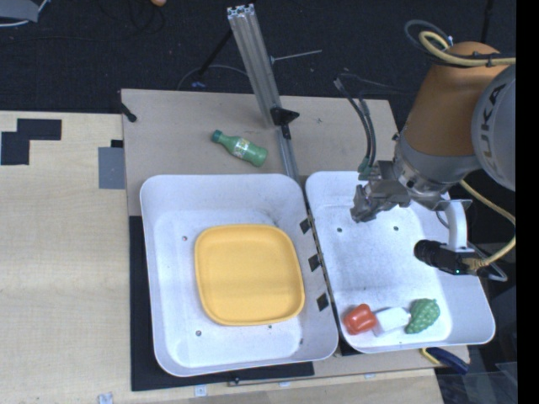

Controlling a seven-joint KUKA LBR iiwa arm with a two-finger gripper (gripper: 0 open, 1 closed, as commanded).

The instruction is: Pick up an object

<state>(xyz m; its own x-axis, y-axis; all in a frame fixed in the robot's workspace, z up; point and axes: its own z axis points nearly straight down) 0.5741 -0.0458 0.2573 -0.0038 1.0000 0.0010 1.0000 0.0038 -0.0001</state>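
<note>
The right bin (379, 259) holds three small objects at its near edge: a red pepper-like piece (360, 317), a white block (391, 320) and a green bumpy piece (424, 314). My gripper (367, 205) hangs over the far part of this bin, well behind those objects, with nothing seen between its fingers. The left bin (168, 225) carries a yellow square plate (248, 273) in its middle.
A green bottle (240, 147) lies on the bench behind the left bin. A slanted aluminium rail (263, 74) rises behind the bins. Black clips (315, 259) sit along the seam between the bins. A black fitting (438, 254) on the arm overhangs the right bin's right side.
</note>
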